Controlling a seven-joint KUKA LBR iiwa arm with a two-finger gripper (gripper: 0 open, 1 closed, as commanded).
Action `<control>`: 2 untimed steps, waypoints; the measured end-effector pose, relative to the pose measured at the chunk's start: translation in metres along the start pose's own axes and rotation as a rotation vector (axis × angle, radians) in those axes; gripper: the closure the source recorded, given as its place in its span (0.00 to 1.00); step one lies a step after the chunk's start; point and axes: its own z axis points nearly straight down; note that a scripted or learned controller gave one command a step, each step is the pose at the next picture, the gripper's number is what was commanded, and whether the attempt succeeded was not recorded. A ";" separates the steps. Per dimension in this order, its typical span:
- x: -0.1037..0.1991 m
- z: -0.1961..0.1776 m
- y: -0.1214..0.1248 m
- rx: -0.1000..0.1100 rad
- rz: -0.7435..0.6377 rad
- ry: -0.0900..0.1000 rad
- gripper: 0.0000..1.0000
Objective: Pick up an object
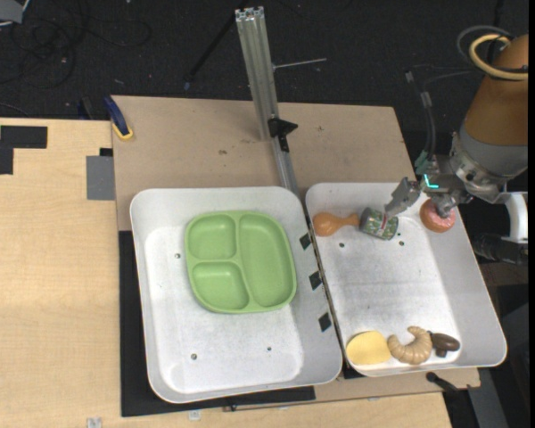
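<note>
The gripper (pixel 388 218) reached down onto a small grey-green object (pixel 378 225) in the right bin (pixel 410 279), finger state unclear; closing and lifting would follow.

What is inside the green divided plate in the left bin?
All three compartments of the green divided plastic plate show bare green floor; nothing lies in them. The plate sits flat on the left white bin, so the bin floor beneath it is covered.

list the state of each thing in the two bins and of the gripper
green divided plastic plate: flat, upright, in left bin
orange pear-shaped toy: on its side, right bin
small grey-green object: at the gripper tip
round red toy: resting, far right
yellow round piece: near corner
tan curled toy: beside yellow piece
</note>
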 end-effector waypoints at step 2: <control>-0.002 0.063 0.002 0.004 0.000 0.000 0.00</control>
